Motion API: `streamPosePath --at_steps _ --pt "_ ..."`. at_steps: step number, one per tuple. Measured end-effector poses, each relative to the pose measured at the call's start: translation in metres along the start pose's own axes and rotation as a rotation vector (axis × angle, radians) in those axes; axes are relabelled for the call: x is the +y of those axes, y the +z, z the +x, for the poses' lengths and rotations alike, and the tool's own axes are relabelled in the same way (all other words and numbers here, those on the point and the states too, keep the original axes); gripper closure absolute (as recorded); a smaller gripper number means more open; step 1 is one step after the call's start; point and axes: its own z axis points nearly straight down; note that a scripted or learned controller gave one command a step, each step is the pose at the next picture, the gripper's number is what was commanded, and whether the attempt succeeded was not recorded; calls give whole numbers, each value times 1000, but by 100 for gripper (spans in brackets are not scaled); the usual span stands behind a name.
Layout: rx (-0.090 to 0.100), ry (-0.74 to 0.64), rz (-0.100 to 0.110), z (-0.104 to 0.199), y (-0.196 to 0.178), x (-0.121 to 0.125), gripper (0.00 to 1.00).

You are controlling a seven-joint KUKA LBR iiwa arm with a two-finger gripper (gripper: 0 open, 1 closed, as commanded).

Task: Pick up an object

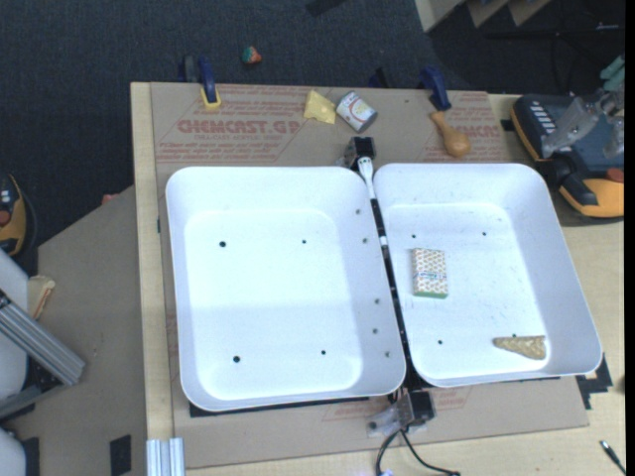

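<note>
Cardboard (248,127) under the bins reads "CHEMCAST"; state of fingers: cannot tell.

Camera view: single fixed camera, mounted above the brown cardboard-covered bench (298,127), looking down at a slant. Framing: both shallow white plastic bins, left bin (189,266) and right bin (556,246), shown whole and side by side near centre. Distance: far enough to take in the bench's far edge and dark carpeted floor (149,18) beyond.
</note>
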Motion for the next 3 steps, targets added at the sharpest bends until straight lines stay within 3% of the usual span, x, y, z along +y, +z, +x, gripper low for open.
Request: streamPosePath --at_steps 1,2,3 --pt "0 3 -1 -2 -155 -6 0" --pt "11 -4 29 77 -64 15 0" --pt "5 3 15 71 -81 15 100"
